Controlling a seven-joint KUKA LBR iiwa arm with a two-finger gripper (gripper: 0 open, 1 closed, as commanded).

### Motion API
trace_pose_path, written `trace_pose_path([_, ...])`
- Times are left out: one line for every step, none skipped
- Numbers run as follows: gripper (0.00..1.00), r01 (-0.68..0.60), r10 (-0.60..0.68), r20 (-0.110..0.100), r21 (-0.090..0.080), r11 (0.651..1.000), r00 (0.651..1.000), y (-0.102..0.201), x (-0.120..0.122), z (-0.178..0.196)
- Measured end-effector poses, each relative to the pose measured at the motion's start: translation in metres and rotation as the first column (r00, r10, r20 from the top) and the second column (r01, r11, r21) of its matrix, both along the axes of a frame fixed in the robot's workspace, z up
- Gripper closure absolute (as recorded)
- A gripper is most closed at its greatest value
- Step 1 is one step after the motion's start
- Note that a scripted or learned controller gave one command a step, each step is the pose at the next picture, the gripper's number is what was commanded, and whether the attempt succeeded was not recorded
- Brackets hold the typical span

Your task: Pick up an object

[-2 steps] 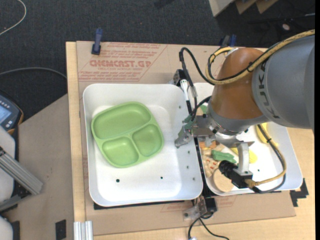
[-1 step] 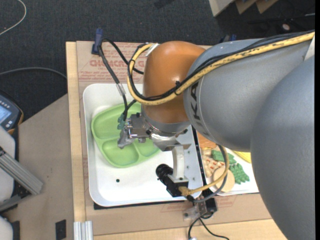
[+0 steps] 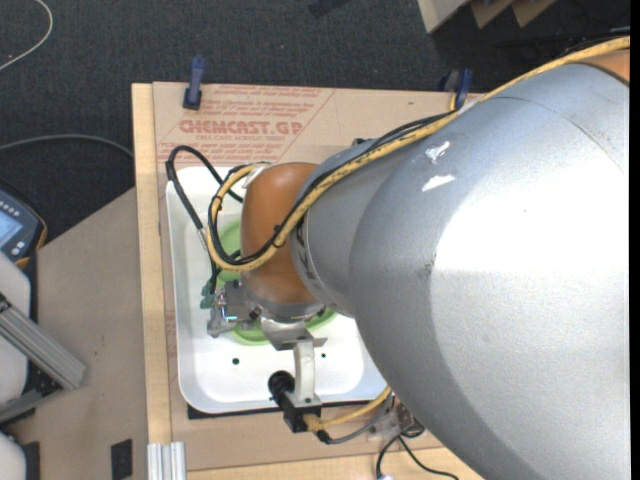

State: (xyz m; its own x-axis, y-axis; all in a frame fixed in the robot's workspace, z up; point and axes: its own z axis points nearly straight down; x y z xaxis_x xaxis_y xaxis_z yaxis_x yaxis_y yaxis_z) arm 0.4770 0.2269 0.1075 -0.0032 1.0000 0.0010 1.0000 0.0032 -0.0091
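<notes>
The arm [image 3: 480, 268] reaches down into the left bin [image 3: 200, 368], its orange band [image 3: 275, 233] over a green object [image 3: 250, 330] that pokes out from under the wrist; whether the jaws are parted or grip anything cannot be told

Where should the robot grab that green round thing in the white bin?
Probably by its rim. The green round thing looks flat and lies low in the white bin, mostly hidden under the arm, so coming straight down over the exposed near edge seems best.
</notes>
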Motion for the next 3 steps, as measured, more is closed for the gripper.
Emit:
trace_pose_path([1.00,0.004,-0.004,0.008,-0.001,1.000,1.000,-0.002,0.001,0.013])
trace_pose_path([1.00,-0.004,0.004,0.017,0.015,1.000,1.000,-0.015,0.043,-0.016])
trace_pose_path([1.00,-0.010,0.010,-0.004,0.012,1.000,1.000,-0.026,0.051,-0.006])
